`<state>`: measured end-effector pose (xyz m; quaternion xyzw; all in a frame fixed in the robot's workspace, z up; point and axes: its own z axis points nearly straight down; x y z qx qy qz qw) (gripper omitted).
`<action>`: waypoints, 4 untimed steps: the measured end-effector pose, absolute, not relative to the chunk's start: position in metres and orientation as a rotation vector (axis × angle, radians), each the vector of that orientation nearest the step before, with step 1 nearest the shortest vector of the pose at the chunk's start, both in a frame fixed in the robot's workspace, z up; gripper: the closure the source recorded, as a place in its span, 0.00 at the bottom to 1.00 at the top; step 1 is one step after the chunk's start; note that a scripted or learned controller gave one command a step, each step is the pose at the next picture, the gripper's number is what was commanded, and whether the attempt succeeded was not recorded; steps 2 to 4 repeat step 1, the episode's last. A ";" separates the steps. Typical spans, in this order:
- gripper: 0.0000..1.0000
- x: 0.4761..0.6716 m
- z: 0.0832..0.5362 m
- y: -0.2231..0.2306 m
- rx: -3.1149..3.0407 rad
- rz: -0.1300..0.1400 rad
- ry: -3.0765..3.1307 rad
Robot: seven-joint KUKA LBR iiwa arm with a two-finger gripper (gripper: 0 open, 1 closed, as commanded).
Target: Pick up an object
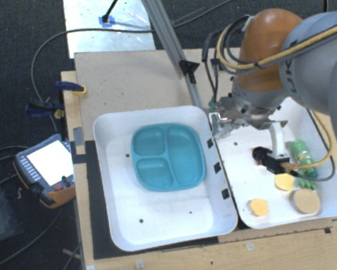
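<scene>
My gripper (219, 123) hangs over the upper left corner of the right bin (241, 154), close to the wall between the two bins. No object shows at it. Several small things lie along that bin's right and front side. A green bottle-like object (301, 154) is the farthest back. In front of it lies a pale yellow piece (284, 182), then a round tan disc (306, 201). A small orange-yellow piece (258, 207) sits alone near the front wall. All of them are well to the right of and nearer than the gripper.
The left bin (122, 213) holds a teal divided plate (168, 156) in its upper half. A slanted metal pole (167, 30) crosses the bench behind the bins. A handheld pendant (46, 167) lies off the bench at the left.
</scene>
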<state>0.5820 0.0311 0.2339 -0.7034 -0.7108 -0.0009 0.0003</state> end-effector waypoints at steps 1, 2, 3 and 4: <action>1.00 0.578 0.226 0.094 -2.207 -0.004 -2.233; 1.00 0.578 0.226 0.094 -2.207 -0.004 -2.233; 1.00 0.578 0.226 0.094 -2.207 -0.004 -2.233; 1.00 0.578 0.226 0.094 -2.207 -0.004 -2.233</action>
